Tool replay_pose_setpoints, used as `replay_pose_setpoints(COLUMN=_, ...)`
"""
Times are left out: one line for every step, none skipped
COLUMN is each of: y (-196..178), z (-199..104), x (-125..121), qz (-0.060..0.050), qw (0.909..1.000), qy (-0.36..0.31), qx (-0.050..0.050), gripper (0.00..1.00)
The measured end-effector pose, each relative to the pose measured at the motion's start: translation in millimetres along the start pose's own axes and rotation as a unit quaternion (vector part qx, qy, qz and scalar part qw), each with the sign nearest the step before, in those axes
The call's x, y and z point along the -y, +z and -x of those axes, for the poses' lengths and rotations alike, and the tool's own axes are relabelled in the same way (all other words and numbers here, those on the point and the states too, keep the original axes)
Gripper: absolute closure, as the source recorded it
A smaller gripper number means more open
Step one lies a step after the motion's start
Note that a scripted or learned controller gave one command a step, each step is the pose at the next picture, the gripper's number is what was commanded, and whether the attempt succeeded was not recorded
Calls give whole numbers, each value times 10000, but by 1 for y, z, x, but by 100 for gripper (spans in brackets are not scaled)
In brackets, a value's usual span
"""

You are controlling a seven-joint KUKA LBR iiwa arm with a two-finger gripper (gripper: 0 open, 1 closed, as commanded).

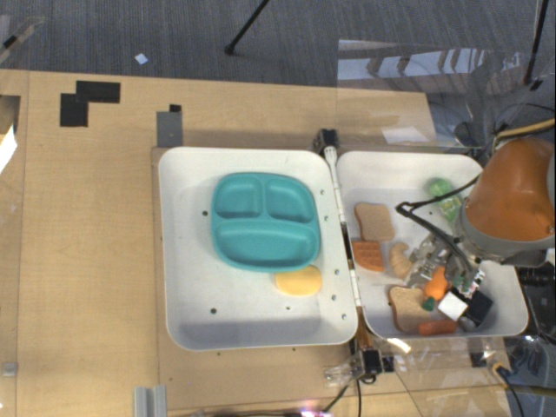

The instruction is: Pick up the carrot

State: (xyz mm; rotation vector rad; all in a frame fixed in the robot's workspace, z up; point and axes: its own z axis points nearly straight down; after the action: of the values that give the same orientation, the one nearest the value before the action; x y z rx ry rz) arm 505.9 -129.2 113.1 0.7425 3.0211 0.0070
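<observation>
Where the claw (pixel 432 278) blocks it, the carrot (pixel 437 281) barely shows.

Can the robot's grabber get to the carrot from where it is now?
Probably yes. The gripper is low in the right bin, right at the orange carrot. Bread lies close beside it, but nothing seems to cover the carrot.

At the right of the frame, we see the arm (pixel 514 200) cut off by the picture's edge, and its orange band covers the upper right corner of the right bin (pixel 382 168). A green item (pixel 440 189) beside it is blurred and half hidden, so we cannot name it. Lower right, the pincer (pixel 439 287) sits in clutter: we cannot tell how its fingers stand, nor whether the orange bit (pixel 437 278) there is the carrot.
</observation>
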Motion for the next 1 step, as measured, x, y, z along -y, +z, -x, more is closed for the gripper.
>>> replay_pose_setpoints(y=-28, z=-31, x=-27, qz=-31, qw=9996, qy=278, qx=-88, gripper=100)
